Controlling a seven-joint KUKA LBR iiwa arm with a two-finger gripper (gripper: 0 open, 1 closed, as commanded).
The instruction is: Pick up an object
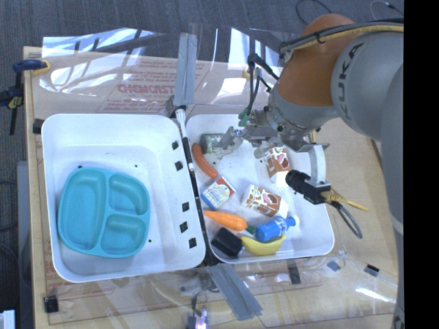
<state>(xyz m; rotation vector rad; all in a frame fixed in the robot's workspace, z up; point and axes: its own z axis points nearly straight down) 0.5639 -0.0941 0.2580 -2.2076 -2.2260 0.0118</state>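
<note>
Carrot (226, 219) lying flat, long axis left-right, tip pointing left

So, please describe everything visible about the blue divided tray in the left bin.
The light blue plastic divided tray lies flat on the floor of the left white bin, slightly rotated. It has rounded corners and three compartments, one large and two smaller, and they hold nothing. It looks clean and whole. It touches just the bin floor.

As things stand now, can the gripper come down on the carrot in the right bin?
Probably yes. The carrot lies uncovered near the front of the right bin, and the gripper sits toward the back. A black block and a banana lie close, so room is tight.
</note>
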